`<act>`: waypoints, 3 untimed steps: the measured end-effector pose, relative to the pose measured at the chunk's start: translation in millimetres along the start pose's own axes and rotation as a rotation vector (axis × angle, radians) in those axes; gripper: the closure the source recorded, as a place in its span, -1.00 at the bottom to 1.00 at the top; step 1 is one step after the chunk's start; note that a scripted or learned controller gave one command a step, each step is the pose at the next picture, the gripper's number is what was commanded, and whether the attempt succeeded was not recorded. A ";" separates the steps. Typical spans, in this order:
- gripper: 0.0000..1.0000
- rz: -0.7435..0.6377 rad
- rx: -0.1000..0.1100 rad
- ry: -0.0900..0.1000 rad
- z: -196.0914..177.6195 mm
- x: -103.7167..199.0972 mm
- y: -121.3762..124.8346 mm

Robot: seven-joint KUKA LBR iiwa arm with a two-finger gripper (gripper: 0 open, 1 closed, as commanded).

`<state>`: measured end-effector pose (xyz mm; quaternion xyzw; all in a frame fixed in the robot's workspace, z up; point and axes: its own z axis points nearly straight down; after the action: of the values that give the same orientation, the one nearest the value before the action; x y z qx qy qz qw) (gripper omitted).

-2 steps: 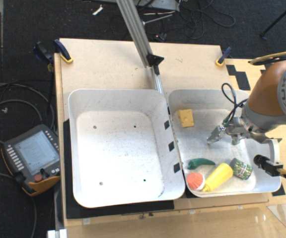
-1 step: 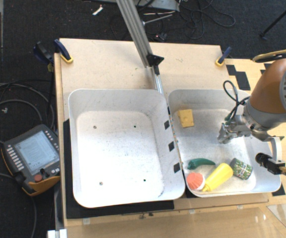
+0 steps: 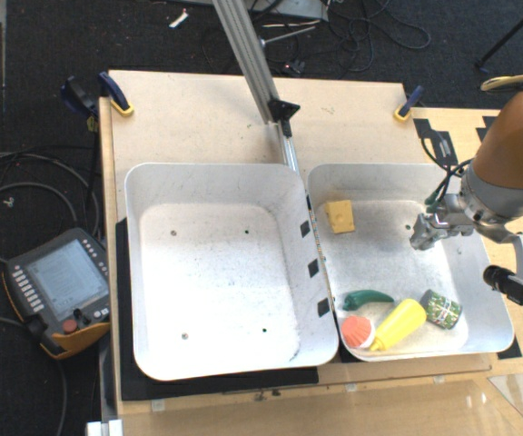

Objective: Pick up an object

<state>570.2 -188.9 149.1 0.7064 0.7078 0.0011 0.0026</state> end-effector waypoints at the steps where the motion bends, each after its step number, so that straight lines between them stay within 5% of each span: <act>1: 1.00 -0.001 -0.002 -0.001 -53.5 -0.5 2.0; 3: 1.00 -0.007 0.002 0.003 -62.7 108.7 11.9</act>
<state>581.5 -80.0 211.6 0.7040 0.7102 0.0014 0.0005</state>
